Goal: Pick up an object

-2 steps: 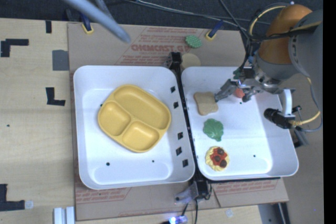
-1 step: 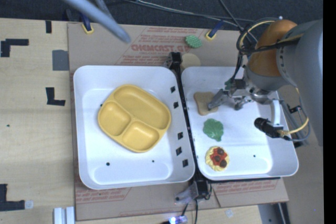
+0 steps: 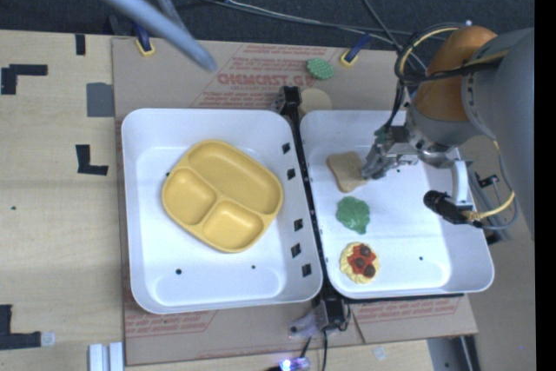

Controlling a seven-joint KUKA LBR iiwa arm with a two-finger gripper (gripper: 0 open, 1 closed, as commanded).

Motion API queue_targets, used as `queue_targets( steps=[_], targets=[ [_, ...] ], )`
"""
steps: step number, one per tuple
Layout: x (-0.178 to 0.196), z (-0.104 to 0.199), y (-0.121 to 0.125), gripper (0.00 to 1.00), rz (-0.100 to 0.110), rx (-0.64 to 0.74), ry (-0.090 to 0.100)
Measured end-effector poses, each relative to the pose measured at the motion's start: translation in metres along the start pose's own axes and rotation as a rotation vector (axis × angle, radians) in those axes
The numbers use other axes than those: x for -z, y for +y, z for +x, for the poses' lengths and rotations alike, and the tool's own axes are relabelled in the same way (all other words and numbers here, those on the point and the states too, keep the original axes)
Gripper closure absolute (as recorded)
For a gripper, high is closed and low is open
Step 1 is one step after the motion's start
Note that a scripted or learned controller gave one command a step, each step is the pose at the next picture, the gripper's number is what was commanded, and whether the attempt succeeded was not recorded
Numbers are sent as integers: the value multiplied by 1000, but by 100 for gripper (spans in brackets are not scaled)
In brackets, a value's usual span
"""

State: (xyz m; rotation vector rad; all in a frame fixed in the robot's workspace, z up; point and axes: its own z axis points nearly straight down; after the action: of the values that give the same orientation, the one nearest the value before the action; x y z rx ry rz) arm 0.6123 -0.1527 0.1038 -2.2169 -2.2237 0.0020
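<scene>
1. The arm (image 3: 486,91) is reaching in over the right bin (image 3: 469,269), and its gripper (image 3: 375,162) is hanging low at the inner end of that bin, close to the divider between the two bins.

2. The fingers are pointing down toward a tan, flat, bread-like piece (image 3: 345,171). That piece is lying right at the fingertips, on the side away from the arm, touching or nearly touching them.

3. I cannot tell how the fingers are set; they are blurring together against the dark wrist hardware, so whether they are spread or pressed together is not readable from where I am standing.

4. Nothing is showing between the fingers. The tan piece is looking flat on the bin floor, not lifted, so in my judgement the pick is not yet done.

5. Other candidates are waiting near the gripper: a green leafy piece (image 3: 353,214) is sitting just beyond the tan one toward the front of the bench, and a small pizza-like round (image 3: 360,261) is lying further that way, well apart from the fingertips.

6. Across the divider from the gripper, a yellow divided tray (image 3: 222,195) is resting in the left bin (image 3: 148,274); it is looking untouched.

7. What is left, as I judge it: closing on the tan piece, raising it clear of the bin, and showing that it stays held.
</scene>
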Motion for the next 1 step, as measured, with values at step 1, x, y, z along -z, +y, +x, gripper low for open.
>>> queue_targets(
  steps=[1],
  targets=[
    [49,6,-7,100,-4,-1,0]
  ],
)
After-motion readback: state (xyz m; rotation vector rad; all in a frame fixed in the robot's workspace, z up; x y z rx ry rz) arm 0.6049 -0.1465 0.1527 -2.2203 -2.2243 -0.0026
